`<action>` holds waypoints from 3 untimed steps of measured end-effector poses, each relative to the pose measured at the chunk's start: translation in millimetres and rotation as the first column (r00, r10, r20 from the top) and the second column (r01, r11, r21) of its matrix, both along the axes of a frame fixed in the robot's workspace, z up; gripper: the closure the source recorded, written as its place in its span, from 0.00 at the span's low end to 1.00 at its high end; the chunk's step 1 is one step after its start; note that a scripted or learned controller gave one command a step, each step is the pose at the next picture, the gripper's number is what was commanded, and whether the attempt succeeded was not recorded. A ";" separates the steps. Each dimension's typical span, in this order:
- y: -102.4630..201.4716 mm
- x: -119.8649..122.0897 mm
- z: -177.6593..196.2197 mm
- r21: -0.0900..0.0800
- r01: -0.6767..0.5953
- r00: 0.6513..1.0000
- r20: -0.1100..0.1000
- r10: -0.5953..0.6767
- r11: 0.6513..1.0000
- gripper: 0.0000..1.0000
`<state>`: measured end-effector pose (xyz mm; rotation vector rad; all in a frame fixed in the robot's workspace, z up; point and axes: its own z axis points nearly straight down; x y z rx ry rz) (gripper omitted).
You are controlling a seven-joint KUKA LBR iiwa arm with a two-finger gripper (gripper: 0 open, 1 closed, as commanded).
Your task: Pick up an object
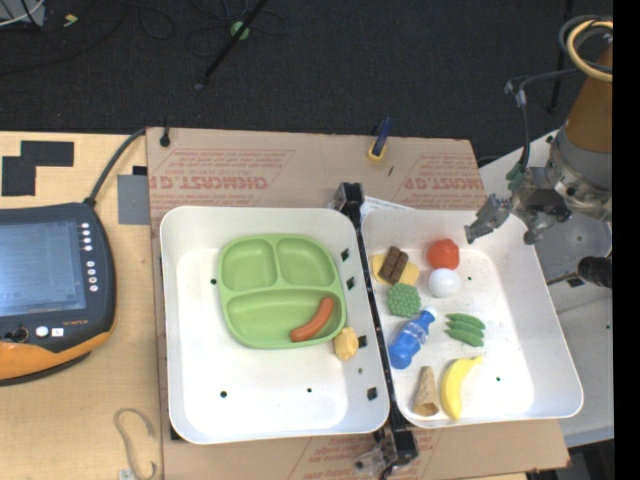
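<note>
Presently the gripper (508, 218) hangs above the upper right edge of the right bin (560, 368), fingers apart and holding nothing. The pickable items lie in that bin: a tomato (443, 254) and white ball (444, 282) nearest the gripper, then a brown block (393, 265), green lump (403, 300), blue bottle (411, 338), pea pods (464, 328), banana (458, 386) and cone (427, 392). The left bin (190, 388) holds a green tray (262, 268) with a sausage (312, 319). In my judgement the tomato is the soundest target: close, and apart from the bin wall. Centre directly over it, descend straight, and avoid nudging the ball touching its lower side.
</note>
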<state>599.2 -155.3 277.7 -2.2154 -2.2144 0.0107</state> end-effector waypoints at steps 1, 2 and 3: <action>-0.2 1.7 5.4 -0.002 -0.001 1.000 0.010 0.001 1.000 0.00; 2.8 0.6 -38.1 0.000 -0.002 1.000 0.004 0.002 1.000 0.00; 1.6 -10.3 -91.6 0.000 -0.001 1.000 0.002 0.001 1.000 0.00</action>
